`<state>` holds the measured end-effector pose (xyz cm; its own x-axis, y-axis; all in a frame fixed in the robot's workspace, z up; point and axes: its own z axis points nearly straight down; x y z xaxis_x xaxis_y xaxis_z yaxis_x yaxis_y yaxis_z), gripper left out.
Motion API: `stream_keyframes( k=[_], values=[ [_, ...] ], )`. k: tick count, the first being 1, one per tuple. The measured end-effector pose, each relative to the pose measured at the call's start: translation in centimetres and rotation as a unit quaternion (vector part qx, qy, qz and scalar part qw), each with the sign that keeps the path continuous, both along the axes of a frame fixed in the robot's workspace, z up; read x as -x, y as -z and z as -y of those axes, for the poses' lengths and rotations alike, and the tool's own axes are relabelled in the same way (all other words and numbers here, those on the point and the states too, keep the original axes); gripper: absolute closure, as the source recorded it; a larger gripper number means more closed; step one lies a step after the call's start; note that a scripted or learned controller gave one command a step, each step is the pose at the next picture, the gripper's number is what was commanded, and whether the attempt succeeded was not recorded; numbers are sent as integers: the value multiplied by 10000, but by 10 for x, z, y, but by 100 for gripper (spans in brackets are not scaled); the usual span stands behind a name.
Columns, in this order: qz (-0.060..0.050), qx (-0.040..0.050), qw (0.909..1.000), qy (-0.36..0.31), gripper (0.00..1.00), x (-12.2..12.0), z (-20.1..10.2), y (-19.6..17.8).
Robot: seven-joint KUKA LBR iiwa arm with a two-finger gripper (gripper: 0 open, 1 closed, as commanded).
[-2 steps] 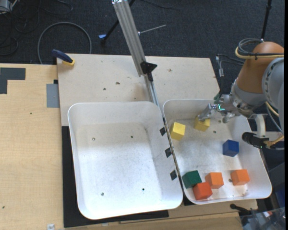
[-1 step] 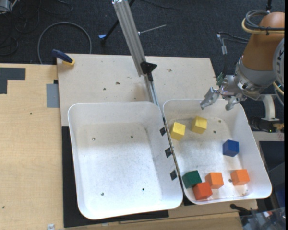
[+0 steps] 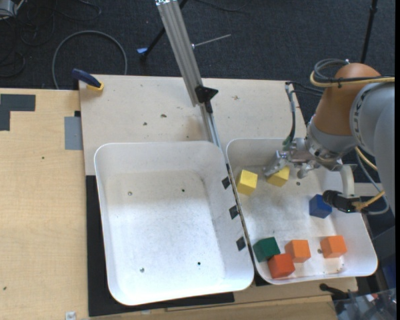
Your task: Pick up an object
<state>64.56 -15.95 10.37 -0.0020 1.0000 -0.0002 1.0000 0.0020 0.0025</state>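
Nearest me, along the front edge of the right bin (image 3: pixel 370 262), I see a cluster of blocks: a red block (image 3: pixel 281 265) touching a green block (image 3: pixel 266 248) on its left, an orange block (image 3: pixel 298 249) just behind the red one, and a second orange block (image 3: pixel 333 246) a little apart to the right. Farther in, a blue block (image 3: pixel 319 207) sits alone toward the bin's right side. The left bin (image 3: pixel 120 179) lies alongside, the two bins meeting at a rim with small black clips.

Deeper in the right bin, a yellow block (image 3: pixel 247 181) rests near the left wall. Just beside it, a second yellow block (image 3: pixel 278 176) sits tilted at the pincer (image 3: pixel 290 165); it appears clamped between the fingers, though their tips are hard to make out. Above that, the arm's orange band (image 3: pixel 340 112) and grey body come in from the right.

At the back, the pale counter (image 3: pixel 153 105) carries a slanted aluminium bar (image 3: pixel 183 52).
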Motion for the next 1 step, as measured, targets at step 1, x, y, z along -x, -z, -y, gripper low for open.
stream_keyframes(
  k=[1],
  values=[
    [20, -14, 10000, -24, 0, 0, -82, -92]
  ],
)
